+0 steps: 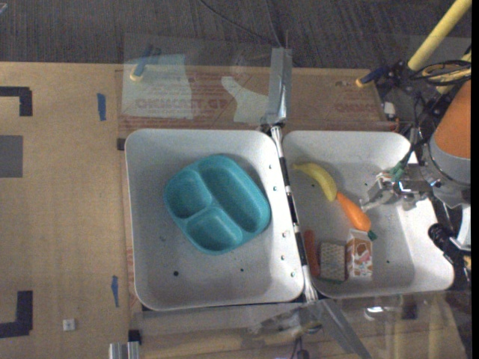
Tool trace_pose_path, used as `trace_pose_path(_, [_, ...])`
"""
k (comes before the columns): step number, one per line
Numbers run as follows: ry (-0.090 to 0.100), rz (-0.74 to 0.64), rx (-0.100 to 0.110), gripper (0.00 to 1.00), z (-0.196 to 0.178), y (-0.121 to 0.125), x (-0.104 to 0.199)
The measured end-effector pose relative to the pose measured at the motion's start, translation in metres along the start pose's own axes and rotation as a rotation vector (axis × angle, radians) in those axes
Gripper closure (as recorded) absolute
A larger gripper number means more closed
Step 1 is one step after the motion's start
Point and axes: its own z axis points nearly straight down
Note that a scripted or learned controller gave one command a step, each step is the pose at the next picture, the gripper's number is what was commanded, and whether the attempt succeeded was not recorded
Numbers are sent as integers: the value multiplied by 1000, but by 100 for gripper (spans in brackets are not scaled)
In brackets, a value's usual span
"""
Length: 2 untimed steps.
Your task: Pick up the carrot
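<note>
Right-hand shallow white plastic bin [389, 144], on the desk's right half:
- Orange tapered carrot [352, 211]. The task's thing. Lies flat near the bin's middle, slanted, with its thin end toward the far left and its green-tipped thick end toward the near right. It touches or nearly touches the yellow curved banana [317, 179] at its thin end. Free on the floor, not gripped.
- Banana, toward the bin's far-left corner, lying flat.
- Small white juice carton with red print [360, 256], by the near edge, just beside the carrot's thick end.
- Brown square cracker-like block [332, 261], touching or just beside the carton on its left.
- Slim red-orange stick-shaped item [310, 248], along the bin's left wall; its kind cannot be told.

Left-hand shallow white plastic bin [150, 163], on the desk's middle:
- Teal plastic plate with three compartments [217, 202], turned at an angle, nothing in its compartments.

Tool [379, 193]: metal two-finger end of the grey arm with the orange band [455, 137], reaching in from the right edge. It sits just right of the carrot's middle, near but apart from it. Whether the fingers stand apart or together cannot be told. Judged as an approach posture: the carrot's clear right flank is likely the reason for coming in on this side, since the banana and carton crowd its two ends.
</note>
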Motion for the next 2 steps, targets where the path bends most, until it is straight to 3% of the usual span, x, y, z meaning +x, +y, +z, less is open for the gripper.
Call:
trace_pose_path(1, [-4,-16,-12,0,109,25,31])
trace_pose_path(2, [-3,-5,-17,100,98,26,26])
